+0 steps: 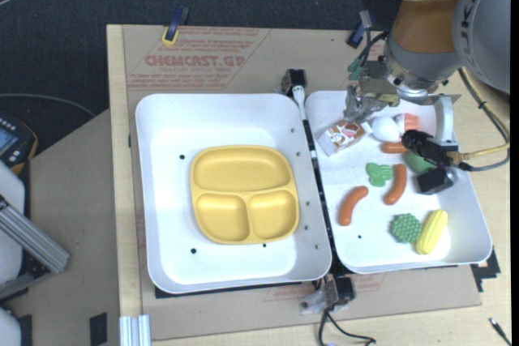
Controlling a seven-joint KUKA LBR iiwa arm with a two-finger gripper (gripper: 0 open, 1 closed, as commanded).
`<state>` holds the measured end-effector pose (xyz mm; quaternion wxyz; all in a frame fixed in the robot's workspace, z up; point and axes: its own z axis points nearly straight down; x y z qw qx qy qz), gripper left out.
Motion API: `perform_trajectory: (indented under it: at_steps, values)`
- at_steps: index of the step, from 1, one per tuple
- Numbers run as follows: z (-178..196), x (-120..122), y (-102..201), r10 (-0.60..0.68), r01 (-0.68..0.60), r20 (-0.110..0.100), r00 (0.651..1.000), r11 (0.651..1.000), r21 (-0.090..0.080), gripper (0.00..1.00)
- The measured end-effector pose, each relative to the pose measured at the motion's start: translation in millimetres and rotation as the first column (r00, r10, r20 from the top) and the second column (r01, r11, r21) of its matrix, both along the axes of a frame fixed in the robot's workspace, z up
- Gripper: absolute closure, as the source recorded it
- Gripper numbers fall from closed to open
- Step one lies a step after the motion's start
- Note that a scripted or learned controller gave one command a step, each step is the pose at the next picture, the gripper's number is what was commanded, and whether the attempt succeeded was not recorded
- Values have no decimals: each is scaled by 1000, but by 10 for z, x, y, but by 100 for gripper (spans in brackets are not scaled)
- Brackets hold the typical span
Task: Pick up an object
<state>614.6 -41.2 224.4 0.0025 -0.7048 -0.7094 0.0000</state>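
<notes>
Now, your gripper (362, 105) hangs at the right bin's (474, 243) twelve o'clock edge, holding nothing you can see. At its seven o'clock lies the small packet (344, 135): probably light, crinkly and slippery, so pinch across its short sides.

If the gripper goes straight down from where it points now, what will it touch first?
Probably the small red-and-white packet: the gripper hangs over the right bin's far corner, and the packet lies just below its tips. Depth is unclear, so it may instead meet the bin floor beside the packet.
</notes>
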Motion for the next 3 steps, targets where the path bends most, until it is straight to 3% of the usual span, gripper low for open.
perform_trajectory:
  at_steps: [1, 2, 3]
  values:
    - [-100, 13, 516, -2, 1, -1, 1000, 1000, -2, 100]
    - [71, -21, 459, -7, 7, 7, 1000, 1000, -4, 100]
    - [39, -78, 503, -6, 6, 1, 1000, 1000, -3, 100]
